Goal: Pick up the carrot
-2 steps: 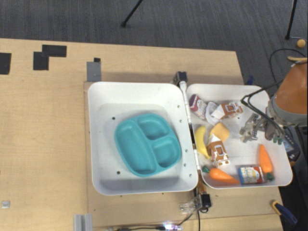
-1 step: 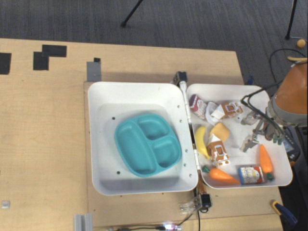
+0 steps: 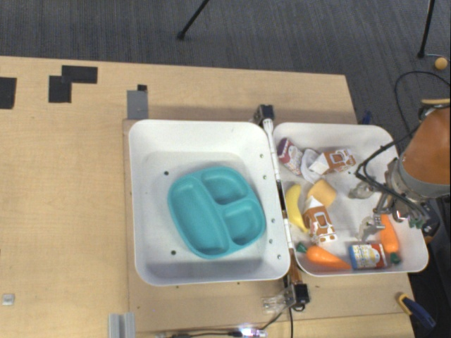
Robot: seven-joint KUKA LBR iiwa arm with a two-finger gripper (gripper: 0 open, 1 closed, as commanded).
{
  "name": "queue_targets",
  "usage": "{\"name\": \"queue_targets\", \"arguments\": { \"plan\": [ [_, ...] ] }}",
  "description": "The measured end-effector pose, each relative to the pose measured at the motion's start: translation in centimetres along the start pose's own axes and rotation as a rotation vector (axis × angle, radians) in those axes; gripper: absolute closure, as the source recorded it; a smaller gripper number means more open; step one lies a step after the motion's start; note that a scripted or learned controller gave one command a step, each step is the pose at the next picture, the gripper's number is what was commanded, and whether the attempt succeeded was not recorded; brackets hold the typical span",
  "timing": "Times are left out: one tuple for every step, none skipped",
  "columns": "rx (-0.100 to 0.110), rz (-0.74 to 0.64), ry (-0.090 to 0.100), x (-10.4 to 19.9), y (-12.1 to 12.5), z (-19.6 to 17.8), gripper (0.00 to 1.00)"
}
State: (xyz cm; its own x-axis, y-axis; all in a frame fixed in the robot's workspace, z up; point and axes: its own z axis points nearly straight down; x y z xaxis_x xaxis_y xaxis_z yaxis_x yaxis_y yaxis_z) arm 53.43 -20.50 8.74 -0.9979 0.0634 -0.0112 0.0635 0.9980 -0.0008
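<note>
Crowded right bin (image 3: pixel 380 134): wrappers (image 3: pixel 317 162) at the back, banana (image 3: pixel 294 206) along the left wall, cheese wedge (image 3: pixel 322 191) and carton (image 3: pixel 319 224) mid-floor. Open floor between cheese and gripper (image 3: pixel 378 220). Front wall hemmed by carrot (image 3: pixel 326 258), can (image 3: pixel 366 256) just beside it, second carrot (image 3: pixel 389 236) against the can. Wide clearance around the teal tray (image 3: pixel 215 211) in the left bin (image 3: pixel 151 189).

1 camera looks down at a slant from above the bench (image 3: pixel 63 210), taking in both white bins (image 3: pixel 141 189) whole.
</note>
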Motion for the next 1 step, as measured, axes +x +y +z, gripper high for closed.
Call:
{"name": "queue_targets", "arguments": {
  "plan": [
    [0.011,-0.343,-0.040,1.95,2.06,-0.67,0.00]
  ]
}}
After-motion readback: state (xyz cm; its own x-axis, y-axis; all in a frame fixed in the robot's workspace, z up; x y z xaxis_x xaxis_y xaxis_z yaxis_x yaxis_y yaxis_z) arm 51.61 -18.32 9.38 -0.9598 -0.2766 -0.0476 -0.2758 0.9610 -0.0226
